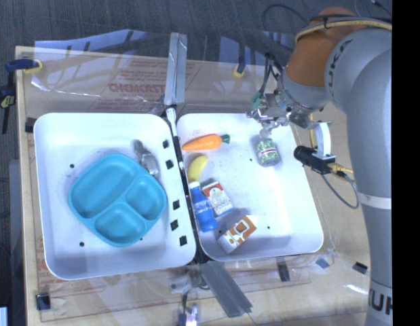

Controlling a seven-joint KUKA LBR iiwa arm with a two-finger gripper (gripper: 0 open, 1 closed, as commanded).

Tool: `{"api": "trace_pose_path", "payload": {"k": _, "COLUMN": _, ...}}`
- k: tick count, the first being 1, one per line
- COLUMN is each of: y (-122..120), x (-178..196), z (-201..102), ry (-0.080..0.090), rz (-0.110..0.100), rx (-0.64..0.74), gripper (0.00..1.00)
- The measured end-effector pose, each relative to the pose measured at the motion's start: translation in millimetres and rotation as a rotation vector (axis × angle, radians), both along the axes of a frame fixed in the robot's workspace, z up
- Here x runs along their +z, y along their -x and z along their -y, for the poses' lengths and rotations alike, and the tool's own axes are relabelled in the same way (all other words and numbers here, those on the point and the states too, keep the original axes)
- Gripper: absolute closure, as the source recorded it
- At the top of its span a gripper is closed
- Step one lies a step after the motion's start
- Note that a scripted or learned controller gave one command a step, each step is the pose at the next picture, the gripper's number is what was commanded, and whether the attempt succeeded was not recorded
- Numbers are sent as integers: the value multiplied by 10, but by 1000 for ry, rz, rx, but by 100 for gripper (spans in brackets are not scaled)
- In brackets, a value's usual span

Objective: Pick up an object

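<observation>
The tray point(118, 199) is light blue, the carrot point(203, 142) orange with green end, the bins point(53, 182) white, the bottle point(203, 209) blue.

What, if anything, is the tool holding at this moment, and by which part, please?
It cannot be told. The tool sits directly above a small green-labelled jar in the right bin, but no grip on it is visible.

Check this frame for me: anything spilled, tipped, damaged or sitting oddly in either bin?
Nothing looks spilled or broken. The blue divided tray sits askew in the left bin. In the right bin the small carton lies on its side, crowded with other items against the divider. The gripper hangs above a small green-labelled jar.
</observation>
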State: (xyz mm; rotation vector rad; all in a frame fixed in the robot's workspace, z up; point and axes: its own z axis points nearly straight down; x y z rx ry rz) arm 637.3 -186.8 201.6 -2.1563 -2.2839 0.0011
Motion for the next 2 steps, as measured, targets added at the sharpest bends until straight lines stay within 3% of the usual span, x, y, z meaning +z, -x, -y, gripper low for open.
{"api": "trace_pose_path", "payload": {"k": 1, "y": -25, "x": -918, "z": 224, "ry": 0, "rz": -1, "rx": 67, "gripper": 0}}
{"api": "trace_pose_path", "payload": {"k": 2, "y": -30, "x": -98, "z": 244, "ry": 1, "rz": 3, "rx": 60, "gripper": 0}}
